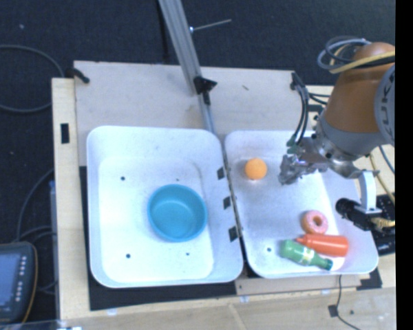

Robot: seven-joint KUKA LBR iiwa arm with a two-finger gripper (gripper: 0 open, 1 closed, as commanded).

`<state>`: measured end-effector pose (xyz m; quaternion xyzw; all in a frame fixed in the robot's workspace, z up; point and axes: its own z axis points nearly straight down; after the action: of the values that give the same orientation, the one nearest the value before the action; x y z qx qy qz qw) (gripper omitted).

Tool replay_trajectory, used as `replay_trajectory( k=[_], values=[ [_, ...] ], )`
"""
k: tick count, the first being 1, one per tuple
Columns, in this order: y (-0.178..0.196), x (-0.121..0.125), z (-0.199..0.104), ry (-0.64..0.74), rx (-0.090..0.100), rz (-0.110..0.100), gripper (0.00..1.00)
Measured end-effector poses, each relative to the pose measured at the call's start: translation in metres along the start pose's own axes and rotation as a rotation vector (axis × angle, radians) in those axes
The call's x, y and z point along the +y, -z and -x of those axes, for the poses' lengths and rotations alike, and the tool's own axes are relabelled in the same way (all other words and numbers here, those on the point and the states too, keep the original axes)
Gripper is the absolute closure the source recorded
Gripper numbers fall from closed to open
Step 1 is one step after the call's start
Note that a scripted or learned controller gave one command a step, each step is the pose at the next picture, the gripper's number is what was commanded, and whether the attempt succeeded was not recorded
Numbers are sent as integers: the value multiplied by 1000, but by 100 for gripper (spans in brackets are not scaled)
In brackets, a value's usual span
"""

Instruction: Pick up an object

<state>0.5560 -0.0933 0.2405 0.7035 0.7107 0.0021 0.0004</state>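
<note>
**A round ball and a crowded corner: where this pick may slip**

We see the gripper (290, 173) low over the right bin (275, 143), just beside the orange ball (255, 169) and to its right, apart from it. Nothing sits between its fingers, and from this slanted view we cannot tell whether it is spread or pressed together.

We judge the ball the likeliest target, and the riskiest. It is round and lies free on the bin floor; if the gripper comes down off-centre, we expect it to roll toward the bin's left wall rather than be caught.

The other candidates lie together in the bin's near right corner: the pink doughnut (314, 221), the orange carrot-like piece (325, 243) and the green bottle (303, 254), the last two touching. A grasp there could nudge a neighbour or catch two things together, and the bin wall nearby leaves little room.

The blue bowl (177, 212) sits alone in the left bin (110, 150), well apart from the arm.

On the arm's shell at the right edge we make out part of a letter or two, too cropped to read. The things on the desk (138, 88) carry no writing we can read.
</note>
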Motion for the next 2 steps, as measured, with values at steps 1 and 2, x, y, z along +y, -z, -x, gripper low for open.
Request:
replay_trajectory(
  k=[1, 2],
  values=[
    [-10, 13, -51, -2, -2, -4, 100],
    [-17, 33, -98, -1, -1, -4, 100]
  ],
)
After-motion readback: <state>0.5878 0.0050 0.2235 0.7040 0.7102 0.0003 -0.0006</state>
